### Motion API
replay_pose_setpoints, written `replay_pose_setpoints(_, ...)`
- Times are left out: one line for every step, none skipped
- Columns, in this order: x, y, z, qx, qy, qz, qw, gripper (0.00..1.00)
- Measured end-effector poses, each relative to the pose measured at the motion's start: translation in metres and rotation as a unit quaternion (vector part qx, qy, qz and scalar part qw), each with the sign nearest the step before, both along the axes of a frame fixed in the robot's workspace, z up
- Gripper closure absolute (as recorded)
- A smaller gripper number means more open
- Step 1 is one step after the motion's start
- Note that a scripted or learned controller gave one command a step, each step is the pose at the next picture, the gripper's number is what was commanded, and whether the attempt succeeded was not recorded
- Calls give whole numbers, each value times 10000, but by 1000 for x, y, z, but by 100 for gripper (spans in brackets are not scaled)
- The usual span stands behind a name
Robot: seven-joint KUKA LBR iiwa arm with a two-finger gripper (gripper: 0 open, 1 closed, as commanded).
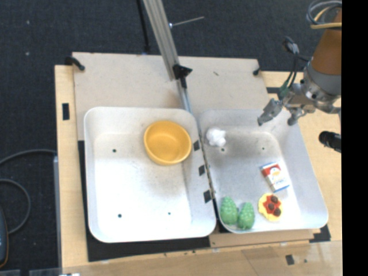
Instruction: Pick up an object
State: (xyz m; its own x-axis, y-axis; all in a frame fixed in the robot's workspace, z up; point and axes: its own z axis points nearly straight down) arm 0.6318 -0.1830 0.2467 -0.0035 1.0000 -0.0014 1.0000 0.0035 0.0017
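hand [282,114] spread open, holding nothing; above right bin's [299,154] far corner; yellow bowl [167,142] in left bin [115,183]

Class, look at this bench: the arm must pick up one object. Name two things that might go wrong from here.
1. The green toys and the yellow toy lie close against the right bin's near wall, so the claw may bump the rim.
2. The small carton lies flat, so the claw may slide over it without gripping.
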Motion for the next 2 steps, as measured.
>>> replay_pose_setpoints(0,0,0,-5,2,2,10000,0)
replay_pose_setpoints(-5,6,-58,-1,32,-12,10000,0)
